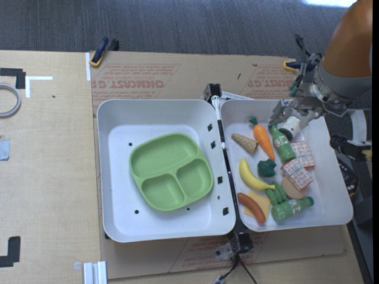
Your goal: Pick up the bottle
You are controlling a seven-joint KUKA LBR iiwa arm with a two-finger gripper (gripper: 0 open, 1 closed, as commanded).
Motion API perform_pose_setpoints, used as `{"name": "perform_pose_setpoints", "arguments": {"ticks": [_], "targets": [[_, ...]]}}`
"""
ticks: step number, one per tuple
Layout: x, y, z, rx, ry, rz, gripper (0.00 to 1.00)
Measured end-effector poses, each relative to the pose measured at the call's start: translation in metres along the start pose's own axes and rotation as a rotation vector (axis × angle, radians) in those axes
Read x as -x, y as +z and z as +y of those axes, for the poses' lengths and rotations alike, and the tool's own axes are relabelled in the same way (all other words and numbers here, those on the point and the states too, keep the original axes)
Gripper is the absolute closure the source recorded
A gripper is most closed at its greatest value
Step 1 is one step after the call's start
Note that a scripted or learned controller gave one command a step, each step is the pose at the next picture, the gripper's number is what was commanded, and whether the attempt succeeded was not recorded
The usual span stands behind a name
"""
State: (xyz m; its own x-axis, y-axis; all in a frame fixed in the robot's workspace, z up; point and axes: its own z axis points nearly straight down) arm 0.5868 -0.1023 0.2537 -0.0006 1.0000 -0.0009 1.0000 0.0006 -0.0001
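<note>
A green bottle [283,144] with a white cap lies tilted in the right bin [331,176], between a carrot and some red-and-white cartons. My gripper [288,118] hangs right over its capped upper end, close to or touching it. Whether the bottle is held cannot be made out. A second green bottle [292,207] lies on its side near the bin's front edge, well away from the gripper.
The right bin also holds a carrot [263,139], a cone-shaped pastry [243,142], a banana [253,177], broccoli [267,168], a hot dog [253,205] and cartons [297,159]. In the left bin [112,158] sits a green divided plate [172,171].
</note>
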Motion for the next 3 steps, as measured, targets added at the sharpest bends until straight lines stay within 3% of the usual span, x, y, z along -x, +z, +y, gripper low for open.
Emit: {"name": "perform_pose_setpoints", "arguments": {"ticks": [1, 2, 3], "targets": [[0.028, 0.140, 0.003, 0.000, 0.182, 0.001, 0.00], [0.029, 0.129, 0.004, 0.004, 0.184, -0.001, 1.00], [0.010, 0.005, -0.050, 0.001, 0.062, 0.000, 1.00]]}}
